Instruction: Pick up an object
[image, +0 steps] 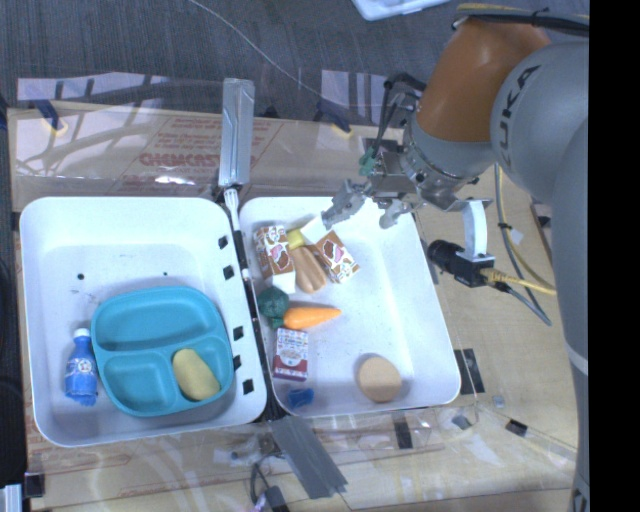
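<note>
My gripper (366, 207) hangs over the back of the right bin (420, 300), fingers spread open with nothing between them. Just below and left of it lie a brown hot-dog bun (309, 268), two patterned snack packets (272, 250) (341, 258) and a small yellow piece (296, 239). Farther forward are an orange carrot (311, 317), a dark green vegetable (272, 303), a red-and-white carton (291, 354), a small blue item (301, 397) and a round tan bun (379, 378).
The left bin (60, 240) holds a teal divided tray (140, 340) with a yellow potato-like piece (196, 373) in it, and a blue bottle (81, 370) beside it. A grey divider bar (235, 135) stands between the bins at the back.
</note>
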